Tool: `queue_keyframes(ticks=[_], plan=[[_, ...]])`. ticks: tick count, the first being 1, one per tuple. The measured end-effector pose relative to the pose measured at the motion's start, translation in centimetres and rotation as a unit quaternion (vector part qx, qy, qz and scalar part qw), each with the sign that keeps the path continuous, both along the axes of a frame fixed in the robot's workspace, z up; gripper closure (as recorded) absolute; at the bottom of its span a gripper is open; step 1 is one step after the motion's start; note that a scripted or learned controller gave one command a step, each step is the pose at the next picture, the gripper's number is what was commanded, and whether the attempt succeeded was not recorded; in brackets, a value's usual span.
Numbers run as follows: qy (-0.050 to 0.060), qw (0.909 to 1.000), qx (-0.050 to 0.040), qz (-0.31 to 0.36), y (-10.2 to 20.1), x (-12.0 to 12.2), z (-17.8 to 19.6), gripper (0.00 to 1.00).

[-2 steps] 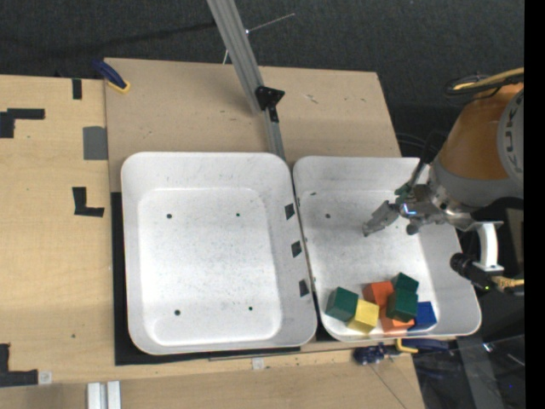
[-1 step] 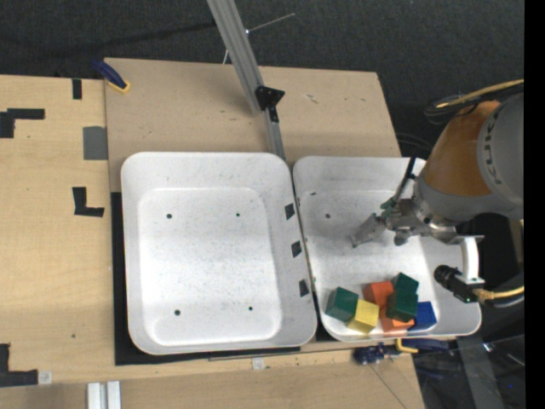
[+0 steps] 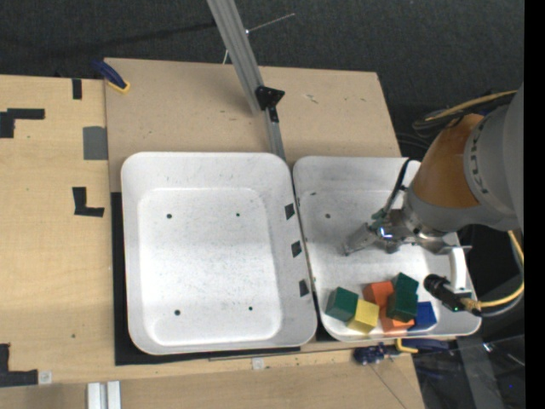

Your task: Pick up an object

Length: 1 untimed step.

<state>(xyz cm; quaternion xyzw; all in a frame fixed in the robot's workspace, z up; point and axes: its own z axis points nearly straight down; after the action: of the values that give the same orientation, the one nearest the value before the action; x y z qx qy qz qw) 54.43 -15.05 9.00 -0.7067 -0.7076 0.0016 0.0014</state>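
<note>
In the right bin (image 3: 341, 186), several small blocks are huddled at the front edge: a green block (image 3: 342, 303), a yellow block (image 3: 366, 315), an orange block (image 3: 379, 294), a dark green block (image 3: 405, 295) and a blue block (image 3: 425, 315). My gripper (image 3: 368, 237) hangs low over the middle of this bin, behind the blocks and apart from them. Nothing is seen held in it. The orange-banded wrist (image 3: 447, 177) rises to the right of it.
The left bin (image 3: 204, 245) lies beside the right one. A slanted metal bar (image 3: 243, 49) runs from the top of the view down to the bins' shared back corner. Cables (image 3: 485, 301) trail at the right.
</note>
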Motion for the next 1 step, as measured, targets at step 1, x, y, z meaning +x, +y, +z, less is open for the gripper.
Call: queue_keyframes(ticks=[1], plan=[[0.000, 1.0000, 0.0011, 0.001, 0.11, 0.04, 1.10, 1.00]])
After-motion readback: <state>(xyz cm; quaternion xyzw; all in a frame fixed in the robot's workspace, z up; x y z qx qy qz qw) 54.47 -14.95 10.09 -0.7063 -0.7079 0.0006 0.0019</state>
